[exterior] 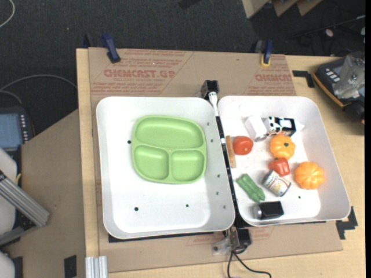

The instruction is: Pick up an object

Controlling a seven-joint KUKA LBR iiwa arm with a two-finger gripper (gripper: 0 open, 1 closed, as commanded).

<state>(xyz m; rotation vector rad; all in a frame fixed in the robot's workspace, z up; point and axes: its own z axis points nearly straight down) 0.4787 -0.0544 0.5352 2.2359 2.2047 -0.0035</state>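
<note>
Crowding in the right bin (324, 155) is the main risk: tomato (242, 145), two orange pumpkins (282, 146), can (276, 183), green pepper (251, 187) and black block (270, 209) lie close together, so a descent may nudge neighbours or pinch two. Left of that bin, the left bin (116, 213) holds a green divided plate (169, 149). State of jaws: cannot tell.

A lab or robotics test bench is showing here: 2 white bins (110, 155) are sitting on a cardboard sheet (174, 68) that clamps (110, 48) are pinning down, while cables (35, 86) are trailing across dark carpet (116, 10).
</note>
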